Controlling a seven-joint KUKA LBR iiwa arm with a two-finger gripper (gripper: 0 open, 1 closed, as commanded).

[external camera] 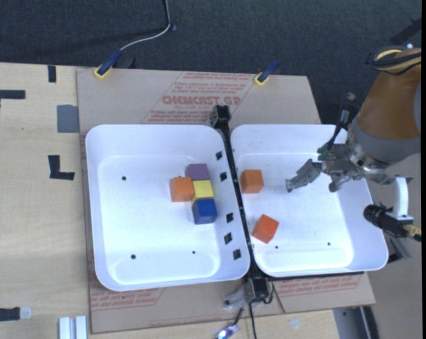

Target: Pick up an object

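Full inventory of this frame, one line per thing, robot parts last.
left bin: 1, white, left half of the board
right bin: 1, white, right half, touching the left bin
orange block: 1, orange, left bin, left end of the cluster
purple block: 1, purple, left bin, top of the cluster
yellow block: 1, yellow, left bin, middle of the cluster
blue block: 1, blue, left bin, bottom of the cluster
tan-orange block: 1, dull orange, right bin, near the divider
red-orange block: 1, bright red-orange, right bin, lower left
cardboard sheet: 1, brown, under both bins
clamps: 2, blue and yellow, cardboard's far edge
arm: 1, grey with orange band, from the right
hand: 1, dark, over the right bin, holding nothing
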